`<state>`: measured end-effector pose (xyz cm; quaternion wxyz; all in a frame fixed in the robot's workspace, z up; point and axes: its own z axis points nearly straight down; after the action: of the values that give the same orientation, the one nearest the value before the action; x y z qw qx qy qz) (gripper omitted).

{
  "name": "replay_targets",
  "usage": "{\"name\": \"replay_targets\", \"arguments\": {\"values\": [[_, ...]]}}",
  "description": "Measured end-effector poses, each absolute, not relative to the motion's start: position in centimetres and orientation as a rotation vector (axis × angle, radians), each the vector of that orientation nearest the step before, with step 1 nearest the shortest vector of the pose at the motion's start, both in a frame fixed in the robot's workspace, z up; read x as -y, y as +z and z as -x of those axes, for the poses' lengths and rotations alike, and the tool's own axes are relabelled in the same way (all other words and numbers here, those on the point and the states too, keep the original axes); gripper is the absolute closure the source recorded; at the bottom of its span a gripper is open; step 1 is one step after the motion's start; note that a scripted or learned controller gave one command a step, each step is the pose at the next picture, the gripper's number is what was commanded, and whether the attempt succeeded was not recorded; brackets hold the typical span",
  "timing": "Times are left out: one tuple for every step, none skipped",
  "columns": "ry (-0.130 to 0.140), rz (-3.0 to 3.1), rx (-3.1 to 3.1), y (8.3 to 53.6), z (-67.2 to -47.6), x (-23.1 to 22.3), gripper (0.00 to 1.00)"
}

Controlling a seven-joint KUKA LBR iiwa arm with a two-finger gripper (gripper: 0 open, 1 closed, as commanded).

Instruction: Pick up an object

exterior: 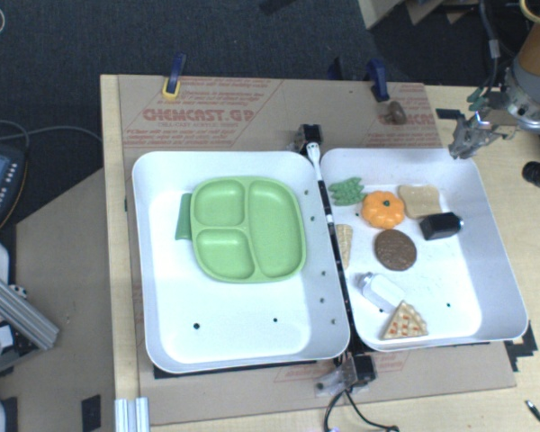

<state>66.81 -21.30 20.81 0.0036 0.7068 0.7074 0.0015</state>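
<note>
The right bin [495, 268] holds several small objects. A green leafy piece [346, 190], an orange pumpkin [382, 208], a tan square slab [419, 200] and a black block [439, 226] lie toward its far side. A brown round disc [396, 249] sits mid-bin. Nearer the front lie a white tube [381, 290] and a pizza-slice wedge [404, 321]. A tan waffle-textured piece [343, 241] rests against the left wall. My gripper [466, 144] hangs over the bin's far right corner, apart from every object, with nothing seen in it.
The left bin [162, 313] holds a green divided plate [247, 229] with a darker green flat piece [183, 216] tucked under its left edge. Blue and yellow clamps [173, 79] pin the cardboard at the back. Equipment stands off the bench at the far left.
</note>
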Motion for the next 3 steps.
{"name": "replay_targets", "arguments": {"values": [[0.004, -2.217, -2.218, 22.7, -66.9, 21.3, 1.00], [-0.002, -2.220, -2.227, 21.7, -65.7, 16.3, 1.00], [0.000, -2.219, -2.228, 23.0, -64.4, 11.1, 1.00]]}}
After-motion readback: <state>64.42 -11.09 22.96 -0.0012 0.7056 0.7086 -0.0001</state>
